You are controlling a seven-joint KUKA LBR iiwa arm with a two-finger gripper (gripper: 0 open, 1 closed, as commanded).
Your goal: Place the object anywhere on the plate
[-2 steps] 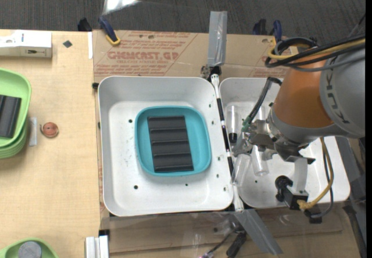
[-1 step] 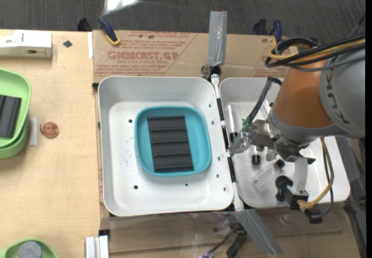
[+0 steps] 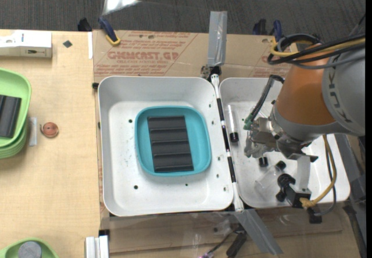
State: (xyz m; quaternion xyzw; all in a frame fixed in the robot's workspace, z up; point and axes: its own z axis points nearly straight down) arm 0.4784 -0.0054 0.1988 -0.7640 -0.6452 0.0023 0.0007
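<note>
A teal plate [image 3: 200, 135] lies in the middle of the left white bin [image 3: 116, 135]. On the plate rests a black ribbed rectangular block [image 3: 170, 143]. In the right bin [image 3: 334, 184], a slim grey pen-like object with a black tip [image 3: 231, 123] lies along the left wall. My gripper [image 3: 254, 147] hangs low over the right bin's middle, just right of the pen and apart from it. I see nothing held in it. The arm's wrist hides much of that bin's floor.
Small black bits [image 3: 281, 165] and a clear plastic piece [image 3: 264, 181] lie on the right bin's floor under the arm. Cables [image 3: 330, 178] trail from the wrist. A green dish [image 3: 14, 114] sits at the bench's far left, and cardboard [image 3: 145, 47] lies behind the bins.
</note>
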